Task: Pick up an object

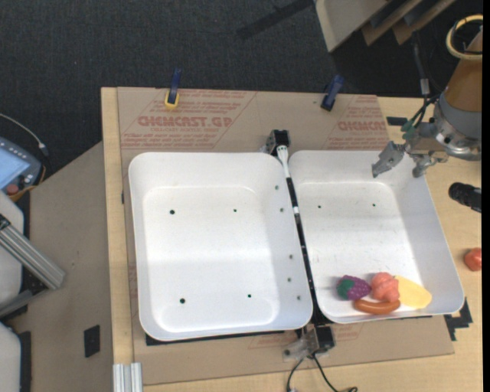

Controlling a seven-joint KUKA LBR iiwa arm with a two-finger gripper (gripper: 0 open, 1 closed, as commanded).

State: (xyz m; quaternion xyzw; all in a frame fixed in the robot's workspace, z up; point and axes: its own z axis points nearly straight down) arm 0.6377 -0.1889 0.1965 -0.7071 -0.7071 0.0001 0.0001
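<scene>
A cluster of small toy foods (380, 292) lay in the right bin's (429, 222) near corner, probably light, smooth plastic; I judged the orange sausage's (376, 306) middle the surest hold. My gripper (402, 161) hovered far off, fingers spread, empty.

A dark grey carpeted floor (92, 46) fills the frame from nine o'clock round to twelve. At centre lies a brown cardboard sheet (245, 115) printed with red lettering, held at its twelve o'clock edge by a yellow-and-blue clamp (173, 90) and a blue clamp (332, 93). A pale wooden benchtop (467, 230) shows at three o'clock. Tan cardboard boxes (383, 19) sit at one o'clock. At eight o'clock a slotted aluminium rail (27, 249) runs diagonally, and a device with a blue screen (11, 164) sits at nine o'clock. Light is even, with soft shadows
</scene>
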